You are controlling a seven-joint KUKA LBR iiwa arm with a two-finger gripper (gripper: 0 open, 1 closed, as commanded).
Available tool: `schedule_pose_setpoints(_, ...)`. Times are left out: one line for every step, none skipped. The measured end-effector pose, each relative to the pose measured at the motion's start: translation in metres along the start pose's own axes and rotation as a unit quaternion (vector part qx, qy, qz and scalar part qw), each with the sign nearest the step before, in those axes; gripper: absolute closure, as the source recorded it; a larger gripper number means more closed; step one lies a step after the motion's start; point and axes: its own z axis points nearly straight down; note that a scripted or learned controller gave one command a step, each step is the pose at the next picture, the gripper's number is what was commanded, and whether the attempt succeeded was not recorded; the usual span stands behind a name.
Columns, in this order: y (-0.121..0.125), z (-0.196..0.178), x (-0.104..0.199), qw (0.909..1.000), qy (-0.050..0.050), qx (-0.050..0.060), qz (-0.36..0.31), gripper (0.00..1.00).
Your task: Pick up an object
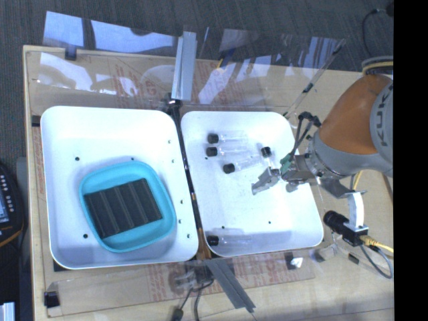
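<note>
Open two-finger gripper above small, light, slippery clear plastic vials near right white bin's far edge; grasp mid-body.

The one legible marking is on the arm: dark capital letters on its grey casing at the right edge of the view, where a "K" and part of a "U" can be made out before the frame cuts the word off. Faint reddish printing runs along the desk surface around the bins, but it is too blurred to read.
</note>
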Motion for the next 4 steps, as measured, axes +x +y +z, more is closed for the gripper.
schedule_pose_setpoints(-0.018,0.087,0.076,0.9972,0.000,0.000,0.075,0.00)
schedule_pose_setpoints(-0.004,0.112,0.098,0.9979,-0.011,-0.008,0.063,0.00)
schedule_pose_setpoints(-0.015,0.112,0.091,0.9999,-0.006,-0.007,0.005,0.00)
schedule_pose_setpoints(0.049,0.114,0.095,0.9959,-0.004,-0.003,0.090,0.00)
